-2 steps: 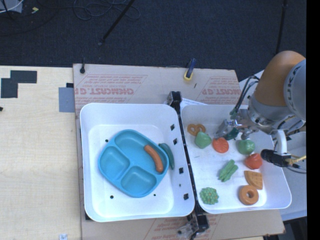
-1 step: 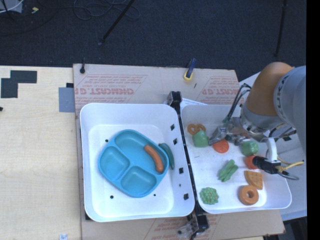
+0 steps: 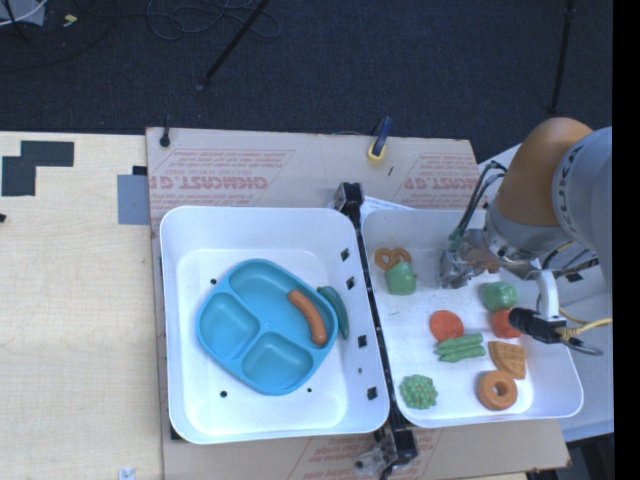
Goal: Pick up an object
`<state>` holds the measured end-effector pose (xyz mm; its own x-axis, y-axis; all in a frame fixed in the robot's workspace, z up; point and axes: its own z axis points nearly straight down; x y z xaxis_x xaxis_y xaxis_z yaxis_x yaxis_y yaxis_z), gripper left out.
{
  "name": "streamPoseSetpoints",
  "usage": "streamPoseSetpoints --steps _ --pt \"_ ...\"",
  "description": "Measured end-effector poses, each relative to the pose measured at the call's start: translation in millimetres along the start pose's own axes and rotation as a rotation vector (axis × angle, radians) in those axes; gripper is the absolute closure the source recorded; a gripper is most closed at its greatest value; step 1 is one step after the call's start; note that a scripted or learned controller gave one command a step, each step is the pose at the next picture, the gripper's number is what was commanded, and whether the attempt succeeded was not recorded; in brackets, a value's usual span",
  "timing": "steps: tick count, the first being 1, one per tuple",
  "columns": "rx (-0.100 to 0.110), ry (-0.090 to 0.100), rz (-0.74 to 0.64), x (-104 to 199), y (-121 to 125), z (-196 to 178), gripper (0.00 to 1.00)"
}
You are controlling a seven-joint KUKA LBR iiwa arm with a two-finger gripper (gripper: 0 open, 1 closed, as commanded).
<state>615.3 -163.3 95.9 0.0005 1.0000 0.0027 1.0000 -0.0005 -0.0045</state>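
Your hand (image 3: 458, 268) hovers low in the right bin (image 3: 570, 393), right of the green piece (image 3: 401, 280); whether it grips anything, you cannot tell. You're at the reach; next, lower and close squarely.

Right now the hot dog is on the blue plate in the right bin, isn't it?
Not quite. The hot dog is on the blue plate, but the camera view shows that plate in the left bin, not the right bin.
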Motion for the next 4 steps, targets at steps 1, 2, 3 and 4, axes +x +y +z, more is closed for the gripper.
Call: streamPoseSetpoints --steps 1,2,3,4 --pt "-0.005 -0.003 0.002 -7.6 -4.8 -56.2 1.00" --pt "-0.007 -0.003 0.004 -14.0 -7.4 -117.1 1.00" --pt "-0.003 -0.002 0.003 -15.6 -7.4 -131.2 1.00" --pt "0.000 0.000 -0.004 32.4 0.5 -123.9 1.00"
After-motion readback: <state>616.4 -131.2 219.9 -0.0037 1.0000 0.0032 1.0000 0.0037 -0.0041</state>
